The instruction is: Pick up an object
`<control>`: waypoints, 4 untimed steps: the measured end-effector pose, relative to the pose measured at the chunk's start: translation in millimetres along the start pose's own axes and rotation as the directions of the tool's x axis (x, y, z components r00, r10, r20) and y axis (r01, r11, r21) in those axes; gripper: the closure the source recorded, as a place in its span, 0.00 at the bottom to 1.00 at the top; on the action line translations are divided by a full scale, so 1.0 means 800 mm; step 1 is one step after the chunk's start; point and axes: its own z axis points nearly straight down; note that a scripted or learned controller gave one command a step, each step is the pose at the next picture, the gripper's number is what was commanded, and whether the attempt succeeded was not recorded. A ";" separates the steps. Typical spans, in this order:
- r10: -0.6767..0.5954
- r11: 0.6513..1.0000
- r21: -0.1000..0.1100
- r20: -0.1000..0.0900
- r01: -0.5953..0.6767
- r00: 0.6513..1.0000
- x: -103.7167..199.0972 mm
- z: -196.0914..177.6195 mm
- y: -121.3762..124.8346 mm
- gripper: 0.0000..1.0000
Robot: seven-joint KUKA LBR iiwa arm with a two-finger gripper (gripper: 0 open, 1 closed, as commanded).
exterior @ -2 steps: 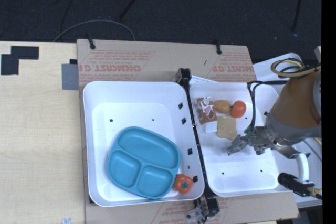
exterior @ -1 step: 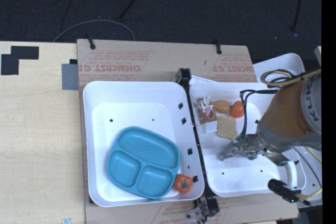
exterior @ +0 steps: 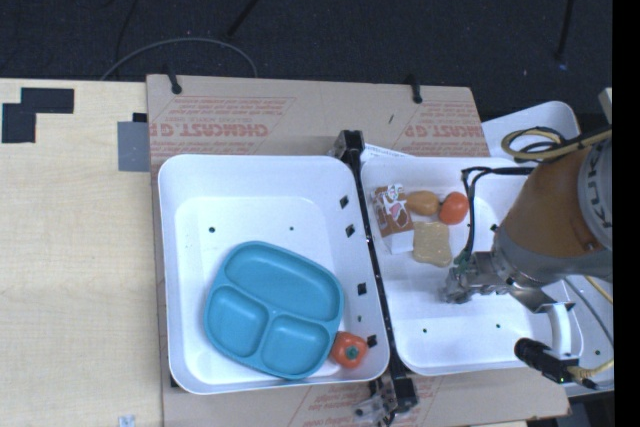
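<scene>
Orange ball (exterior: 453, 208), brown packet (exterior: 392, 209) in right bin (exterior: 470, 350); jaws (exterior: 460, 286) low, state unclear; packet print unreadable

Colour rundown: both bins are plain white, left bin (exterior: 190, 190) and right bin (exterior: 440, 350). The divided plate (exterior: 272, 308) is a flat sky blue, and the little round thing (exterior: 348, 350) at its lower corner is orange-red with a green bit on top. Over on the right there's a brown-and-white printed packet (exterior: 392, 210), a yellow-orange piece (exterior: 423, 203), a red-orange ball (exterior: 454, 208) and a pale tan slice (exterior: 432, 243). The arm (exterior: 560, 215) is grey with an orange band. The cardboard (exterior: 300, 120) underneath is tan with reddish lettering.
</scene>
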 end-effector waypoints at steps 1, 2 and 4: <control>-0.008 1.000 -0.002 0.001 0.008 1.000 0.004 -0.053 0.003 1.00; -0.007 1.000 -0.003 0.002 0.007 1.000 -0.007 -0.126 0.000 1.00; -0.010 1.000 0.003 -0.001 0.010 1.000 0.044 -0.179 0.014 1.00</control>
